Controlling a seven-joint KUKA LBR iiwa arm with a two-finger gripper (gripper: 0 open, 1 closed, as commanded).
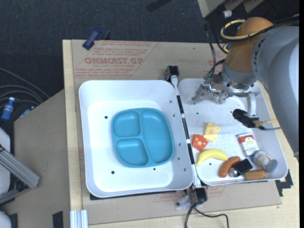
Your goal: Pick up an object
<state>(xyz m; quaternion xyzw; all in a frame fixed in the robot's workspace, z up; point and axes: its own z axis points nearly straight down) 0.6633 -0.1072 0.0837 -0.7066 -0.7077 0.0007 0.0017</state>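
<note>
Left white bin holds a blue divided plastic plate. Right bin has a yellow banana, cheese wedge and other bits – gripper hovers over its far end, fingers spread, nothing between them.

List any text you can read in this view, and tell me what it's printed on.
"CHEMCAST G P", red print on the brown board under the bins; the last letters are uncertain.
The smaller red lines below it are too blurred to read.
Red-and-white packet in the right bin: print too small to read.
</note>
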